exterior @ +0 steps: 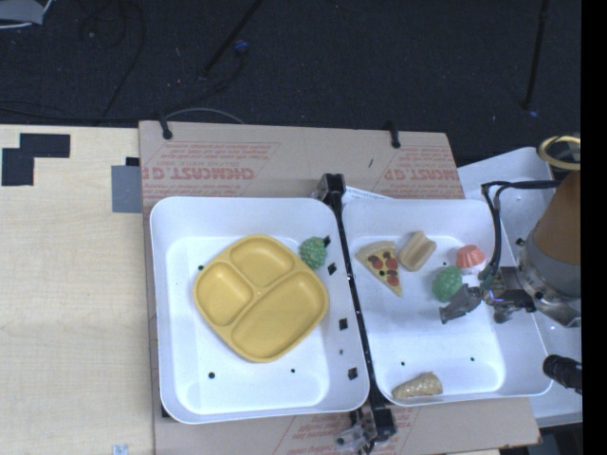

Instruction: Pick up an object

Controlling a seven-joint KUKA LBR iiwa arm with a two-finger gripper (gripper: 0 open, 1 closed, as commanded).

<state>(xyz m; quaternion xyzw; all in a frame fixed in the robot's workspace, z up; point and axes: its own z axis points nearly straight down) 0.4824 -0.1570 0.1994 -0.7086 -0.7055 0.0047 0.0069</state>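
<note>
the end effector (463,306) sits low in the right bin (474,368), just beside the green ball (448,283); whether it is open i cannot tell. to grasp well, centre over the ball, clear of the red piece (469,256), before closing.

Smooth, glossy white plastic bins (180,368); matt yellow plastic divided plate (261,297); printed brown cardboard sheet (285,164) beneath; pale wood-grain bench surface (66,301); bumpy green broccoli toy (313,250).
</note>
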